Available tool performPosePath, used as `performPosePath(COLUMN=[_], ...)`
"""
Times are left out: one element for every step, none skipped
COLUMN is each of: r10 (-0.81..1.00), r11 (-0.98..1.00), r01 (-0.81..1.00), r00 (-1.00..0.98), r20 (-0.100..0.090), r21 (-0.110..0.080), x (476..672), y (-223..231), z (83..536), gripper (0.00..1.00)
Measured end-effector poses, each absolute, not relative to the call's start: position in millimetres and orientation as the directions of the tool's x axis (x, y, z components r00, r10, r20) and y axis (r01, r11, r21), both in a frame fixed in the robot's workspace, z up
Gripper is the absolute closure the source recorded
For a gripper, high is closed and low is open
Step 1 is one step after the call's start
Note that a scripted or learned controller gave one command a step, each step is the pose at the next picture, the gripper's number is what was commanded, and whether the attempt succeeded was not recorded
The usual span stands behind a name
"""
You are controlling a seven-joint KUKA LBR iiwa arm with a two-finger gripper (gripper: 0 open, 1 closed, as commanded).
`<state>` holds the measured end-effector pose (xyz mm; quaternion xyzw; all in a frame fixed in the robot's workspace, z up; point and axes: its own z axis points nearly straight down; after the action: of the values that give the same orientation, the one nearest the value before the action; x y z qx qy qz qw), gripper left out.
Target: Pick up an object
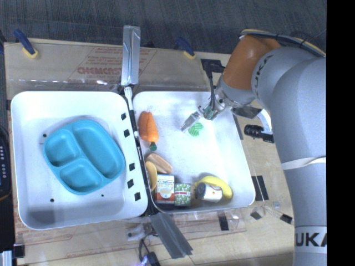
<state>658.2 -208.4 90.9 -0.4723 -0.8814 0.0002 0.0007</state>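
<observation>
End effector (195, 121) over green object (195, 129) (mid-bin, open floor around).

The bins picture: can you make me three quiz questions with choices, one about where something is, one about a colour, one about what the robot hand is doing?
1. Where is the carrot?
A. right bin
B. left bin
C. bench

2. What colour is the divided tray?
A. red
B. blue
C. yellow

3. The gripper is
A. over the tray
B. lifting the banana
C. just above the small green object

Answers: 1 A, it lies by the right bin's left wall. 2 B, plainly blue. 3 C, its tips hang right over it.
</observation>
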Motion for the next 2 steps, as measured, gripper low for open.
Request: performPosePath(r10=[0.761, 0.960], r11=[0.648, 0.280], r01=[0.761, 0.960], r00=[-0.648, -0.280], r20=[-0.003, -0.001], r21=[-0.006, -0.001], x=[657.2, 642.9], y=[-110.9, -163.6], z=[91.8, 90.9], gripper=[0.00, 0.00])
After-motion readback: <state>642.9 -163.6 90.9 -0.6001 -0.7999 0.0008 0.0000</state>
